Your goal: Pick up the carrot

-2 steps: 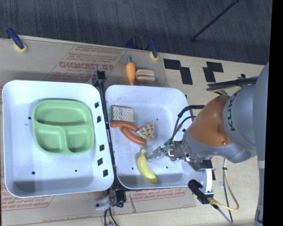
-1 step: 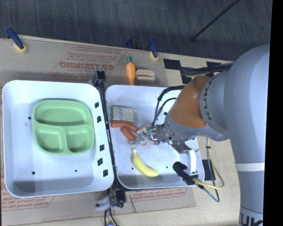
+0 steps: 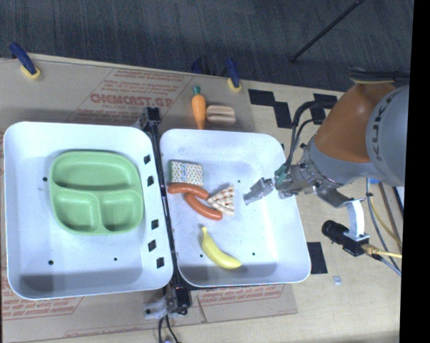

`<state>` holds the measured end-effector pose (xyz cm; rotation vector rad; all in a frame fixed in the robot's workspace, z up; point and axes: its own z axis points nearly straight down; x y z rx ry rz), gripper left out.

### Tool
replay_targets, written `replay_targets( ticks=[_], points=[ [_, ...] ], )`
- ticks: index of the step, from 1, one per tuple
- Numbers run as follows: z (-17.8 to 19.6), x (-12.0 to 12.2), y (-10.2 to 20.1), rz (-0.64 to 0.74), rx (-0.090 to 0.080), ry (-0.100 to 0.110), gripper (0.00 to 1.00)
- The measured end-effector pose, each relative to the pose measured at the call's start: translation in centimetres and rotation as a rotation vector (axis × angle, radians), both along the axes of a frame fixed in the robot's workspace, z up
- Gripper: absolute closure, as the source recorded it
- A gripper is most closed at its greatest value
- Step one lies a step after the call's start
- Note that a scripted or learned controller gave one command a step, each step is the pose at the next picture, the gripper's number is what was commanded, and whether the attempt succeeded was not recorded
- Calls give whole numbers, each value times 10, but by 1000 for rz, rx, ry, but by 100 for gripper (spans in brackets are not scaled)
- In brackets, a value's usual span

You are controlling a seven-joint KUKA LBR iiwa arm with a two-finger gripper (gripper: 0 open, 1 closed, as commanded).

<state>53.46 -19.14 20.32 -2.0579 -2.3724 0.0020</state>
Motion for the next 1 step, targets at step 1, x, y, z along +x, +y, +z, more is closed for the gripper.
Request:
replay_targets(
  ticks=[1],
  points=[
    [-36, -55, -1, -141, 1, 3, 0]
  ],
)
